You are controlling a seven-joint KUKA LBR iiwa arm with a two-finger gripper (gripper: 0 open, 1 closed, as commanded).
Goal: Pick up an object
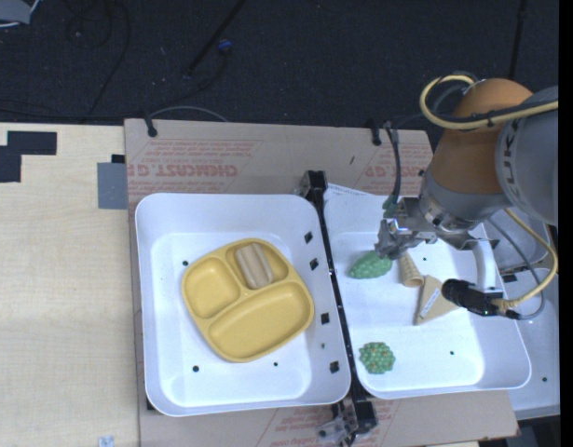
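where the right bin (pixel 510 380) shows its upper middle, a green leafy piece (pixel 370 267) lies on the white floor, right at the tip of the gripper (pixel 391 242); the gripper hangs just above and to the right of it, touching or nearly so, and whether it is released or clenched i cannot tell, for the tip is too small and dark to read; nothing is plainly held; just right of the green piece a tan cone (pixel 411 269) lies, and beside that a paler wedge-shaped piece (pixel 433 301), tilted, toward the right of the frame; lower down, near the bin's bottom centre, a round green knobbly ball (pixel 376 357) sits well apart from the rest; the arm (pixel 482 147), grey with an orange band, comes in from the upper right of the frame, with yellowish cable looped over it; in the left bin (pixel 160 250), at the centre of the frame, a yellow divided tray (pixel 253 319) rests at a slant, and a tan oblong piece (pixel 257 266) lies in its upper right compartment; both bins sit on brown cardboard (pixel 230 161) over a pale wooden bench (pixel 53 296).
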